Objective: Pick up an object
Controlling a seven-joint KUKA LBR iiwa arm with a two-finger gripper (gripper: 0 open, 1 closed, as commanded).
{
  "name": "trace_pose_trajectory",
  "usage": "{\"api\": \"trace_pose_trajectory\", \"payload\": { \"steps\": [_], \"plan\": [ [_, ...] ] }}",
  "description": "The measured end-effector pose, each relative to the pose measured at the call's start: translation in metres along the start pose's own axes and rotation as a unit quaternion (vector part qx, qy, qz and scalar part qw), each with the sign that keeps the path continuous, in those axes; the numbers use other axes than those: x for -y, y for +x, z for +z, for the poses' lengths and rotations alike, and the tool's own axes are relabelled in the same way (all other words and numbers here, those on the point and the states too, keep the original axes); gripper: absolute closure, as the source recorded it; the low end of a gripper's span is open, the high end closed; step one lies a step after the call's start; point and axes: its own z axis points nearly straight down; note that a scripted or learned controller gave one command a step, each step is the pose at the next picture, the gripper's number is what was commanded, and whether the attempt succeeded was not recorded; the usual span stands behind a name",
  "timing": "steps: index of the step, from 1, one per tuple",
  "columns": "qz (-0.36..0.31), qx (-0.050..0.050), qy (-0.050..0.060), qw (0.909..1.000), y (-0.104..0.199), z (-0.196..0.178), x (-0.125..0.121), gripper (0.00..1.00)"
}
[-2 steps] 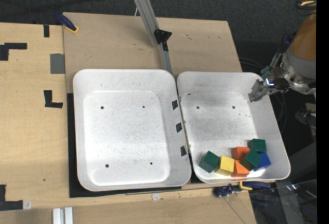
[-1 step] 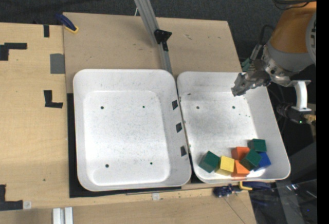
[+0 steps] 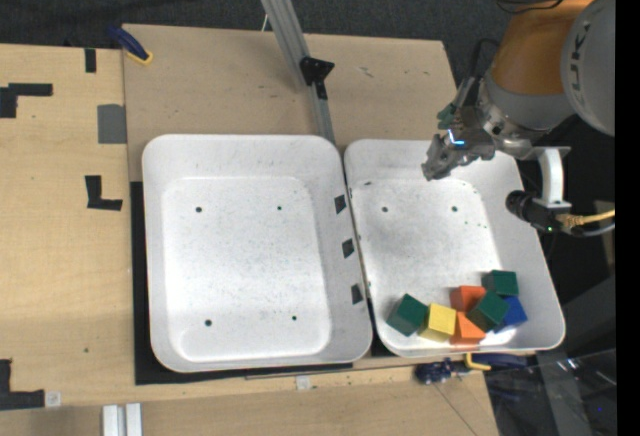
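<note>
Several small blocks lie bunched in the near corner of the right bin (image 3: 400,224): a dark green cube (image 3: 407,314), a yellow one (image 3: 439,321), two orange ones (image 3: 466,298), a green one (image 3: 500,282) and a blue one (image 3: 513,312). My gripper (image 3: 440,164) hangs over the far edge of the right bin, well away from the blocks. I see nothing between its fingers.
The left bin (image 3: 245,249) sits beside the right one on the wooden bench. A grey metal pole (image 3: 285,14) slants from the top down to the gap between the bins. A blue and yellow clamp (image 3: 130,42) lies at the bench's far left.
</note>
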Motion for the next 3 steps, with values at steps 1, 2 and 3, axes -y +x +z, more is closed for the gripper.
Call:
{"api": "trace_pose_trajectory", "payload": {
  "steps": [1,2,3],
  "plan": [
    [0.000,0.000,0.001,1.0000,0.043,0.009,-0.009,1.00],
    [-0.001,0.000,0.000,1.0000,0.103,0.003,-0.024,1.00],
    [0.000,0.000,0.000,1.0000,0.154,0.002,-0.028,1.00]
  ]
}}
